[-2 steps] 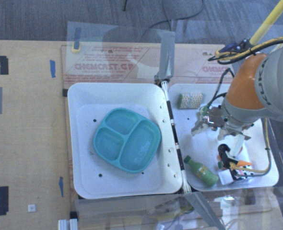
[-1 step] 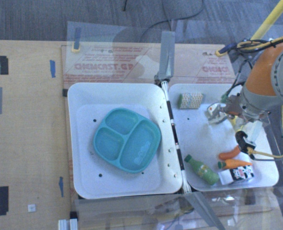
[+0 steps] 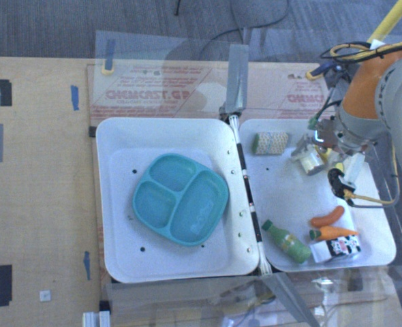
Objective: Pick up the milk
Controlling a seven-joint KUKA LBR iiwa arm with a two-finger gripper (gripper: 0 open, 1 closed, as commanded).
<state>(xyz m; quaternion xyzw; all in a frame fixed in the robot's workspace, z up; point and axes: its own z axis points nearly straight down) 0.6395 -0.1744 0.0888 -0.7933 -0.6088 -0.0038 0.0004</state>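
Note:
The milk point(image 3: 336, 248) is a small white carton with black cow patches. It lies on its side in the front right corner of the right bin point(image 3: 289, 196). My gripper point(image 3: 309, 160) hangs low over the back part of that bin, well behind the milk and apart from it. The grey arm with its orange band point(image 3: 364, 90) comes in from the right above it.
Beside the milk lie a carrot point(image 3: 334, 233), an orange sausage-like piece point(image 3: 327, 217) and a green bottle point(image 3: 287, 242). A speckled tan block point(image 3: 271, 142) sits at the back left of the right bin. A teal divided plate point(image 3: 180, 198) lies in the left bin point(image 3: 119, 148).

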